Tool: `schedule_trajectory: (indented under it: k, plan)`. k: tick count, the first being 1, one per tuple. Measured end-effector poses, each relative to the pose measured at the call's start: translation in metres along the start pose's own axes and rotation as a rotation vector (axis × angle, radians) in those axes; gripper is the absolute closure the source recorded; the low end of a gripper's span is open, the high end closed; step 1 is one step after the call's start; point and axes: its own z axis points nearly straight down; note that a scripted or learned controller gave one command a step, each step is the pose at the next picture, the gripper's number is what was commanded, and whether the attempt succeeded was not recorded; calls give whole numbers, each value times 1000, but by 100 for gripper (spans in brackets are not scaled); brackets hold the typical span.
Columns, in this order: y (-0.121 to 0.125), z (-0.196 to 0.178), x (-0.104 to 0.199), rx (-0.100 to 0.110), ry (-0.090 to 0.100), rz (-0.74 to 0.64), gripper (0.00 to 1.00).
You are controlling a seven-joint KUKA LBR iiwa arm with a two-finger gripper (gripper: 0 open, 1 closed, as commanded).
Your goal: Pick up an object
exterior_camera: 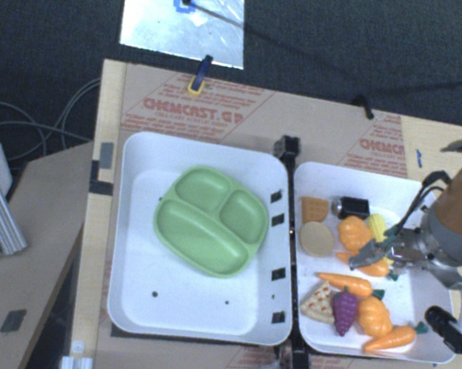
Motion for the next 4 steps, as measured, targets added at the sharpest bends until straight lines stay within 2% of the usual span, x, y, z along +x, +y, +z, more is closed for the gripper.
schedule_trajectory:
  k: [1, 2, 3, 4]
  plan:
    - [-2, 59, -8, 1, 0, 0, 0]
    - [2, 82, -6, -10, 4, -2, 0]
    - [5, 69, -5, -18, 3, -4, 100]
    - [9, 5, -7, -10, -3, -4, 100]
